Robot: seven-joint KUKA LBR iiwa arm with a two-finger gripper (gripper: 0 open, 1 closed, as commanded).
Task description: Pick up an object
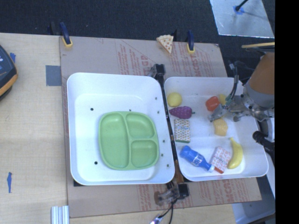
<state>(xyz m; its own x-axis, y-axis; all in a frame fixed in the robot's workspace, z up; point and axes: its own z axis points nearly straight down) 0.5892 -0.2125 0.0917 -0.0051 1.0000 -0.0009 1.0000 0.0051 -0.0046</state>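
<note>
Landmark: right bin (261,171), holding the toys so the arm can reach them from its side.
Gripper (223,114): low at the bin's upper right; whether it is open or closed, I cannot tell.
Red toy (212,102): just left of the gripper.
Yellow block (221,127): directly below it, likely target.
Banana (236,154): bin's lower right.
Green tray (128,140): in the neighbouring left bin (77,85).

Even, bright overhead light falls on my workspace; the two white bins (117,85) nearly wash out, with soft glare on their rims. Shadows are faint and short under the green tray (127,140). Focus is slightly soft throughout, and my arm (261,80) looks blurred at the right.
</note>
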